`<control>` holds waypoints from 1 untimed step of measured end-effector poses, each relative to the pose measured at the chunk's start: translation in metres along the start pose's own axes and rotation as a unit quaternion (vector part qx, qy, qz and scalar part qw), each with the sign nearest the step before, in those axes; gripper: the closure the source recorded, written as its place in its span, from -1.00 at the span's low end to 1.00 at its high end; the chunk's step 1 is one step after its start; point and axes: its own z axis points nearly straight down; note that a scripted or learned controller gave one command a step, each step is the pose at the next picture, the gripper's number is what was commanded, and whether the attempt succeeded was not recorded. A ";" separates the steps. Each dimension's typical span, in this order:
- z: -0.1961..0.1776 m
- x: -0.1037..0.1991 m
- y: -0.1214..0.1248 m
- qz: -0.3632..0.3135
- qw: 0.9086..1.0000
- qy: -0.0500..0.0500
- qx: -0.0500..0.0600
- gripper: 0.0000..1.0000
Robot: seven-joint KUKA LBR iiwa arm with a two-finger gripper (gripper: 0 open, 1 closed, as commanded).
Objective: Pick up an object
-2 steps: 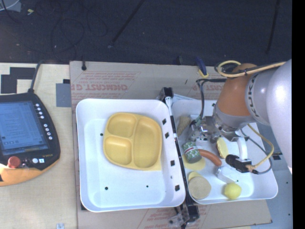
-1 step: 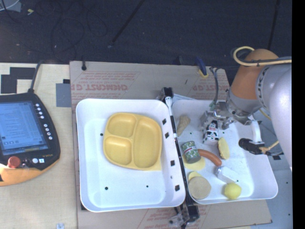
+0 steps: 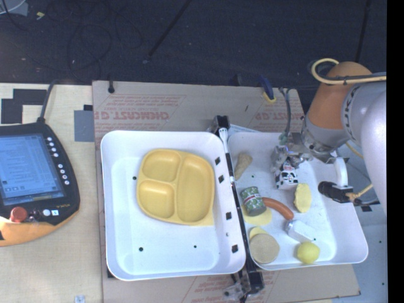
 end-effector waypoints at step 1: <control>-0.093 0.007 -0.063 0.002 1.000 0.001 0.001 1.00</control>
